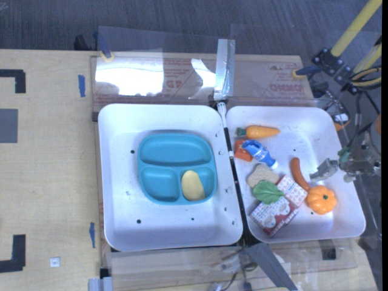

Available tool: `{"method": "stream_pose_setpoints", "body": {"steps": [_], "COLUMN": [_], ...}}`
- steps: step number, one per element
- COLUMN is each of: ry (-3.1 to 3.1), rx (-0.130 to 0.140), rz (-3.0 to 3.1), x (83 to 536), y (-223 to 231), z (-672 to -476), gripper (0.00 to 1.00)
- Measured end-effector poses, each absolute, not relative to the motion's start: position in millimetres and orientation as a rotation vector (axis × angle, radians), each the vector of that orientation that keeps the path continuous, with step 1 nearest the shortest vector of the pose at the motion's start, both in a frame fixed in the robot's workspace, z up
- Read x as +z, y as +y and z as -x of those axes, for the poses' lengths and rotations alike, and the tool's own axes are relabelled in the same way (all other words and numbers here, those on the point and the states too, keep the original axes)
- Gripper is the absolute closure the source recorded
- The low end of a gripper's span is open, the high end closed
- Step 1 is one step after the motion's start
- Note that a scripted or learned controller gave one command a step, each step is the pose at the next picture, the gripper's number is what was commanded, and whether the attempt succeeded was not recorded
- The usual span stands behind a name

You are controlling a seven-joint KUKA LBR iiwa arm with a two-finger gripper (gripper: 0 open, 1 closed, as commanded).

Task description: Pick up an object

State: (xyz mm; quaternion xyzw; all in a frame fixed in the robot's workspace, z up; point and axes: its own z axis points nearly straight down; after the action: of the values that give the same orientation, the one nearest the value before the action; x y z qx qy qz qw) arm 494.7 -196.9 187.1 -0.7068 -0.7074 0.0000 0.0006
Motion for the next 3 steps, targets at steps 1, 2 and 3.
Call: {"method": "stream_pose_setpoints", "body": {"steps": [1,2,3], "ry": [-2.467,-2.583,-2.588], "rx": [-0.005,-0.009,-0.019], "rz": [1.956,1.815,1.820], "x": [125.1,94.2,107.1], "y": [-177.0,-190.3,-189.4], "z": [-496.0,-574.4,-577.1], "gripper": [0.00,0.00,1.00]}}
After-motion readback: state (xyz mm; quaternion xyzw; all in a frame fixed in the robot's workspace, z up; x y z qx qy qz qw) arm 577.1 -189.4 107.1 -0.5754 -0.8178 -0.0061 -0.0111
